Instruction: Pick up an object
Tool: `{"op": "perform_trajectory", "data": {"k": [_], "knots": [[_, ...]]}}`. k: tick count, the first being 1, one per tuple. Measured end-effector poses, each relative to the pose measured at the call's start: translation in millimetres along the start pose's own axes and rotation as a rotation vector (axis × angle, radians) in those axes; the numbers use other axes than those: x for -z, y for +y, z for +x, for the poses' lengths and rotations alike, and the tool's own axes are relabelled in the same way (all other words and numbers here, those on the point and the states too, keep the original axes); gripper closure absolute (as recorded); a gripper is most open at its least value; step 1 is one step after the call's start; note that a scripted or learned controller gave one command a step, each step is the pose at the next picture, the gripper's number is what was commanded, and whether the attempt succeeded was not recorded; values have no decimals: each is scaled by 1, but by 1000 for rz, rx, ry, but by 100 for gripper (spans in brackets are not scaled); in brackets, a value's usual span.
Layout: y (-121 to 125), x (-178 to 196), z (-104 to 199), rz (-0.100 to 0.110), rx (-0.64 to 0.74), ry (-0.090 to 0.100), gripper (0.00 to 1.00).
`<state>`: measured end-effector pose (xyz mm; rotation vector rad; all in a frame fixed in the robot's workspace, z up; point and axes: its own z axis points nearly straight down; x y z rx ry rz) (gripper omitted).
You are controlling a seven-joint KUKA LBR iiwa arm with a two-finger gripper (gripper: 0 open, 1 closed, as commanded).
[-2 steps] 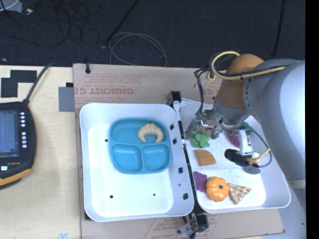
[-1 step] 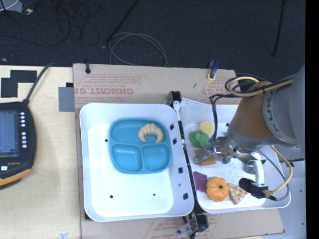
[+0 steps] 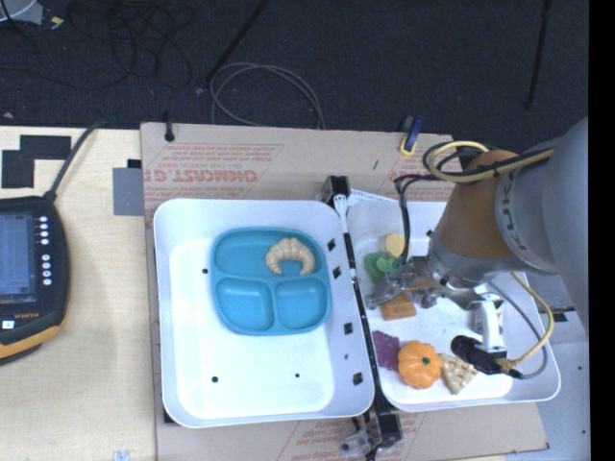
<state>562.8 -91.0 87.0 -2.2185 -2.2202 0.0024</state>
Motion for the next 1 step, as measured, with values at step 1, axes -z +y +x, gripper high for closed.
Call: {"op": "perform_trajectory", "data": {"k": [1], "knots": [[-1, 10, -2, 2, -5, 0, 100]]}}
